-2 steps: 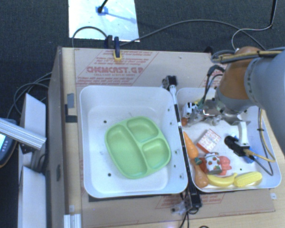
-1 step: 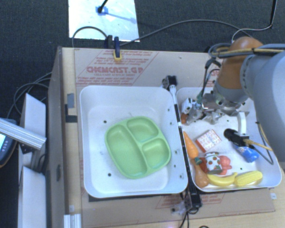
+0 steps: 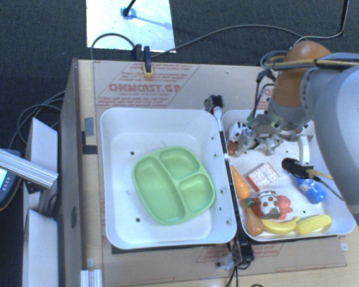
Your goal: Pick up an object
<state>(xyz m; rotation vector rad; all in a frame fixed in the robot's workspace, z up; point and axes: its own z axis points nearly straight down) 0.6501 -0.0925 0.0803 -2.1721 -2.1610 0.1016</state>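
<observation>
We're looking down on a brown bench (image 3: 167, 82) with red print across it, dark carpet (image 3: 24, 40) all around and a bright square sheet (image 3: 128, 17) on the floor beyond. Two white bins sit side by side. The left bin (image 3: 116, 130) carries a green divided tray (image 3: 173, 184), lying flat and slightly askew. The right bin (image 3: 341, 220) is the busy one: a carrot (image 3: 240, 183) along its left wall, a small red-and-white box (image 3: 262, 174) near the middle, a blue object (image 3: 313, 191) toward the right, a red-and-white toy (image 3: 272, 204) below the box, and a banana (image 3: 281, 226) and yellow corn cob (image 3: 314, 223) together at the near edge. The grey arm (image 3: 329, 94) comes in from the right and the gripper (image 3: 248, 139) is down in the far left corner of the right bin, well apart from the box and carrot. Open or closed? Can't tell from here, and nothing can be seen in its grasp
</observation>
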